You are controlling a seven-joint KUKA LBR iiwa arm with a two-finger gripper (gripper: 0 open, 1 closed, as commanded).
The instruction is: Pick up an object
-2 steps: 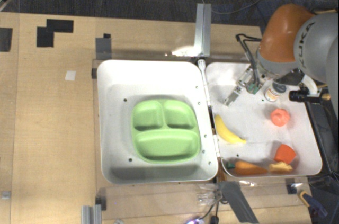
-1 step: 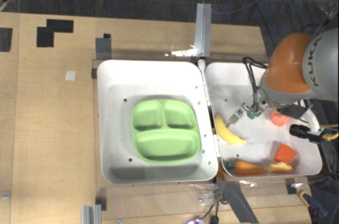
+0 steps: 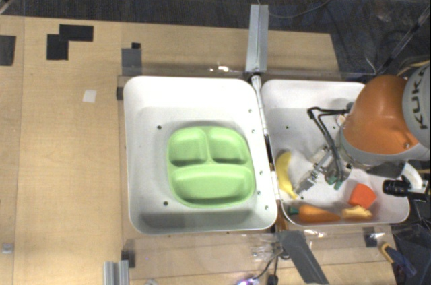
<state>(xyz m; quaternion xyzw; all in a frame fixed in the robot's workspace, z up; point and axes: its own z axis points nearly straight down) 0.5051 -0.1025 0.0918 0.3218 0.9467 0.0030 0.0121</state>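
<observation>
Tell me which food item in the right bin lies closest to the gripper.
The yellow banana, beside the gripper at the bin's left wall. The carrot and orange block lie farther off.

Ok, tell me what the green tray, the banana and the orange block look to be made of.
Green tray: probably moulded plastic, matte, with one even colour and soft rounded compartment edges. Banana: looks like toy plastic, given its smooth, uniform yellow, though it is too small to be sure. Orange block: flat faces and a saturated colour suggest plastic or painted wood; the view leaves that open.

Robot lab: bench (image 3: 60,162), cabled rig.
</observation>
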